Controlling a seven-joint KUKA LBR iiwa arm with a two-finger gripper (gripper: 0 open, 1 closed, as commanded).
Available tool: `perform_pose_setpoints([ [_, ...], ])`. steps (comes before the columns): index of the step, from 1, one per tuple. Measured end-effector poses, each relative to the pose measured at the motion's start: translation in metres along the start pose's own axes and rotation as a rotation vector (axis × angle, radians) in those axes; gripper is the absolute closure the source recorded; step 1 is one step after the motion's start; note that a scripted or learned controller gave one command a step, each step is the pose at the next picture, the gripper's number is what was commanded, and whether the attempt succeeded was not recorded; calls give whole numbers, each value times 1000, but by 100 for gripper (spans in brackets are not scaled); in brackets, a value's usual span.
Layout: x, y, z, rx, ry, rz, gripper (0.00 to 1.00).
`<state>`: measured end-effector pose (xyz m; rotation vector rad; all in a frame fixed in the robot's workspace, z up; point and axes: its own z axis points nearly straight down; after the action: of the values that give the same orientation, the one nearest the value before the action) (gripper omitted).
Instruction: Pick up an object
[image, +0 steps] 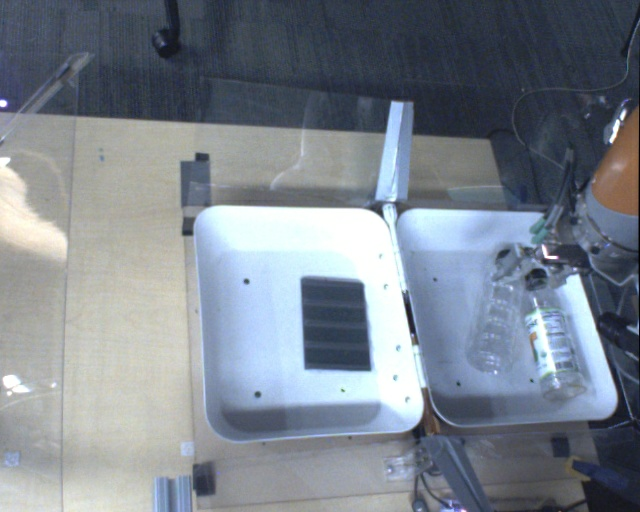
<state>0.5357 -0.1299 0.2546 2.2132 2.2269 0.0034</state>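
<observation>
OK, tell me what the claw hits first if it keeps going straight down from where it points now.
Probably the clear plastic bottle in the right bin: the claw hangs over its top end. Depth is hard to judge, so it could land on the bin floor beside it.
</observation>
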Motion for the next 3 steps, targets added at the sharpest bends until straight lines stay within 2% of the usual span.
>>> perform_pose_setpoints([
  [1, -17, -6, 155, -10, -3, -87, 0],
  [2, -29, -39, 159, -28, -6, -105, 0],
  [3, -43, -10, 161, -13, 17, -179, 0],
])
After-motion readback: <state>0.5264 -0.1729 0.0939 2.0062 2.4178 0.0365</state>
